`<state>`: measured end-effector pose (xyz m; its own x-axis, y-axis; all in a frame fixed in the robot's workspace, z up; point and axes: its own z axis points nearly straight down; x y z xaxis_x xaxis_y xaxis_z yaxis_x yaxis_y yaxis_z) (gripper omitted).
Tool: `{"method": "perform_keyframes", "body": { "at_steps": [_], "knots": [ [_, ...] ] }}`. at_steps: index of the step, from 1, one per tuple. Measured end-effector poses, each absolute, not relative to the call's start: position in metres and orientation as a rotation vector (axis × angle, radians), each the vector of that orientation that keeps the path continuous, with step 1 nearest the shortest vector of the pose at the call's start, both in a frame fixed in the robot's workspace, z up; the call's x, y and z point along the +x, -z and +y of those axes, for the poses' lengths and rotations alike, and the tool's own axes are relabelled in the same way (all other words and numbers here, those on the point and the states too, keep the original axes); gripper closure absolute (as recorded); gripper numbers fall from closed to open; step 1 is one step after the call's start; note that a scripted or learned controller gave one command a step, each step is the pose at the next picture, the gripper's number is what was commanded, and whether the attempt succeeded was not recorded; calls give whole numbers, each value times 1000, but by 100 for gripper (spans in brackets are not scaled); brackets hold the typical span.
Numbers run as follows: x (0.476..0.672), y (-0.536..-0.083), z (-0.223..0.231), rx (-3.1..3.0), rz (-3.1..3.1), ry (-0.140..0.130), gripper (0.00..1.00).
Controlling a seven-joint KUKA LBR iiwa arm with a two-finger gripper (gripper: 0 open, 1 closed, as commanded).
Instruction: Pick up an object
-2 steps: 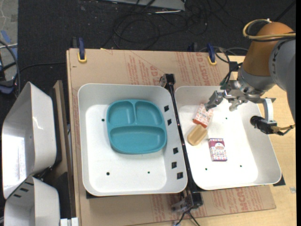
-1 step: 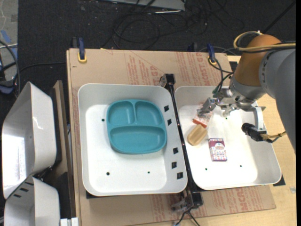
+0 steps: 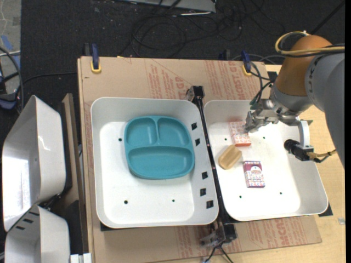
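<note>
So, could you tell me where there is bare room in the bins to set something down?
Left bin: the floor strip between the teal plate and the near wall. Right bin: the near right corner, beyond the patterned box. Crowded: the right bin's far left, where the pincer hangs by the pink box and tan lump.

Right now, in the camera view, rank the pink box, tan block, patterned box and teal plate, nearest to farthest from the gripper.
1. Pink box, right bin, beside the gripper.
2. Tan block, right bin, left side.
3. Patterned box, right bin, middle.
4. Teal plate, left bin.
</note>
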<state>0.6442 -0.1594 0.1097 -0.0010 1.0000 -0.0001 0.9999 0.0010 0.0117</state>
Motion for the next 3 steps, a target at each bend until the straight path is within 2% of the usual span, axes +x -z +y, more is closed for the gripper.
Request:
{"method": "perform_keyframes", "body": {
  "at_steps": [2,3],
  "knots": [
    [649,-229,-158,2212,2220,-6,100],
    [651,-273,-160,2213,2220,-5,100]
  ]
}}
